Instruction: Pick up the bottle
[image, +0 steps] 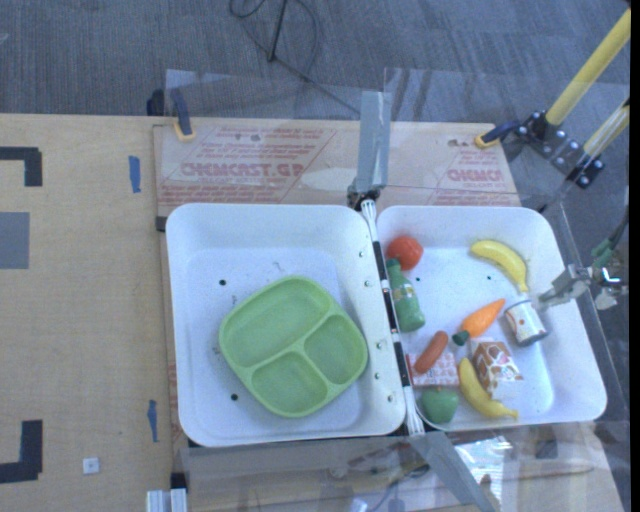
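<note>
Right bin (570, 385), bottle (404, 298) beside divider

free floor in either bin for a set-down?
Left bin: bare floor along the back and left of the green divided plate. Right bin: open patch between bottle, upper banana and carrot. Crowded at its front, around the snack packet and lower banana.
</note>
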